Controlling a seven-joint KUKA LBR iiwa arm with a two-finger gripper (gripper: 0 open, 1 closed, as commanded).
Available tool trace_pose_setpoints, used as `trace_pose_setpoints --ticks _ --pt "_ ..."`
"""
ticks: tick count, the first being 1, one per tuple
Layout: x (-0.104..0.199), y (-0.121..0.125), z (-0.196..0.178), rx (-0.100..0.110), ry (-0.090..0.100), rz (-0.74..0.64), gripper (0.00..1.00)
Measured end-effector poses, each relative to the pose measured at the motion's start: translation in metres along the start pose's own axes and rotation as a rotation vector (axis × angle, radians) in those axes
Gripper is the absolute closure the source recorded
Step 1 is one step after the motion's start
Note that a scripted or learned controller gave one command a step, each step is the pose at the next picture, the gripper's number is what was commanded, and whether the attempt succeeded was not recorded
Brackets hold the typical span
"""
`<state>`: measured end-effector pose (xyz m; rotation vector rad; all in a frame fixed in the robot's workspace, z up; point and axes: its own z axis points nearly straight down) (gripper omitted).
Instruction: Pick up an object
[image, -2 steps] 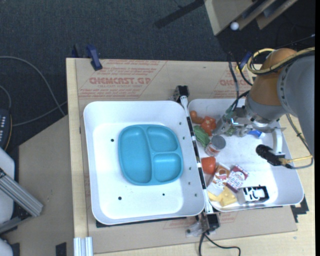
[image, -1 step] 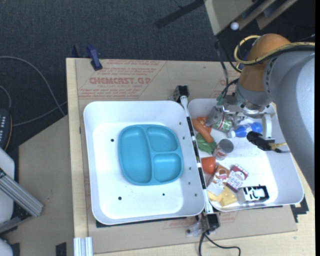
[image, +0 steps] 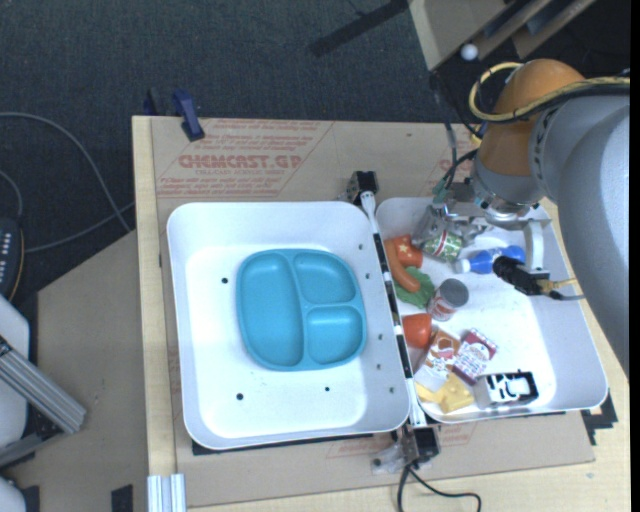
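Below my claw (image: 452, 228), at the far end of the right bin (image: 570, 350), a green-and-white can (image: 441, 244) lies tipped on its side. Just left of it lies an orange carrot-like toy (image: 404, 253) over a green one (image: 415, 287). Nearer sit a grey-lidded jar (image: 452, 296), a red tomato (image: 417, 329) and small packets (image: 470, 357).

A dark blue-grey carpet (image: 200, 50) covers the floor around the bench, and a thin pale cable (image: 75, 150) curves across it toward nine o'clock. The bench top is a tan board (image: 290, 155) printed with faded red lettering, with a blue clamp (image: 187, 113) gripping its edge at about eleven o'clock. A ribbed aluminium rail (image: 40, 385) slants across the floor at eight o'clock, and a beige piece of furniture (image: 470, 25) shows at one o'clock under even, soft light.
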<state>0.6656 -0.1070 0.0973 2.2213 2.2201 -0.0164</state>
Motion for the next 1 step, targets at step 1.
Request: trace_pose_setpoints --ticks 1 --pt "0.066 -0.0592 -0.0888 -0.008 0.01 -0.003 1.0"
